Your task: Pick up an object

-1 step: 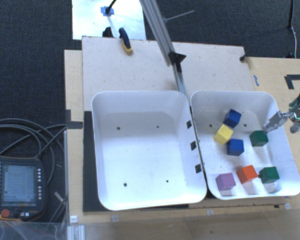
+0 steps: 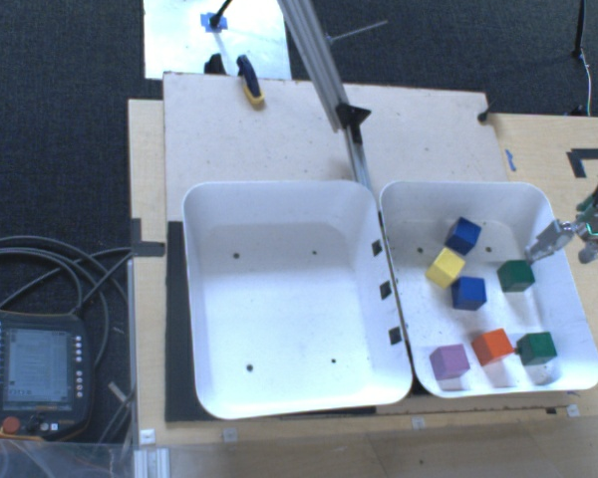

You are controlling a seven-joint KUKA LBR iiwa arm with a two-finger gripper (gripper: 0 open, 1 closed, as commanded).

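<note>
A slim silvery metal pincer with grey fittings.

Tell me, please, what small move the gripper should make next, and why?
Probably a short move left and down toward the nearest green cube. The gripper sits at the right bin's right rim with nothing seen between its fingers, and that cube lies just beside it, apart from the others.
</note>
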